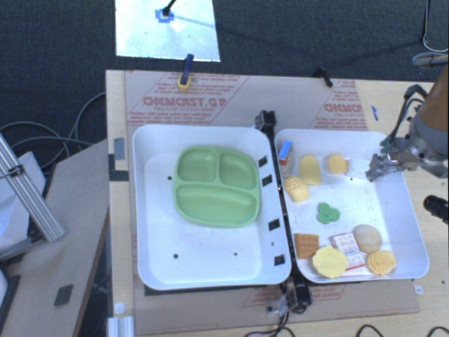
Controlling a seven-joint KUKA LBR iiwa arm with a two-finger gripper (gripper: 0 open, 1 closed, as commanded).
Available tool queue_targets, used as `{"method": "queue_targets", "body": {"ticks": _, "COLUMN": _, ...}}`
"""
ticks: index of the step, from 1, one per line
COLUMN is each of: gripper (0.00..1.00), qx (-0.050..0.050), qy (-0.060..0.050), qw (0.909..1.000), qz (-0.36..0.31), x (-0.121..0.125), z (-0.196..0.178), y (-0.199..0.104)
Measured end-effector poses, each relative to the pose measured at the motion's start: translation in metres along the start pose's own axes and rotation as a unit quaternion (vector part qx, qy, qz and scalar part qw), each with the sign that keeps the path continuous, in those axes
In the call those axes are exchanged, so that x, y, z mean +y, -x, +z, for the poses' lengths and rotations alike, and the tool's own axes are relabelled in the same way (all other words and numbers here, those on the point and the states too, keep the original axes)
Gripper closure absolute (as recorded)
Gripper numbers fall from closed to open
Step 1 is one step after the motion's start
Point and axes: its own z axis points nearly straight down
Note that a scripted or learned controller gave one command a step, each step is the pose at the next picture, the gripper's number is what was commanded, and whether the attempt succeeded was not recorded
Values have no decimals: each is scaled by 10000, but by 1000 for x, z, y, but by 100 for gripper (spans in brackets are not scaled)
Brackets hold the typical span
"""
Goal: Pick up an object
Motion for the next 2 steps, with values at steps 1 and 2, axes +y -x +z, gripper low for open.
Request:
{"method": "queue_targets", "body": {"ticks": 1, "gripper": 100, "qx": 1, "qy": -6, "qw": 10000, "qz": 1, "x": 1, "z": -27, "y": 0}}
{"method": "queue_targets", "body": {"ticks": 2, "gripper": 100, "qx": 10, "qy": -11, "qw": 10000, "qz": -21, "x": 22, "z": -34, "y": -55}}
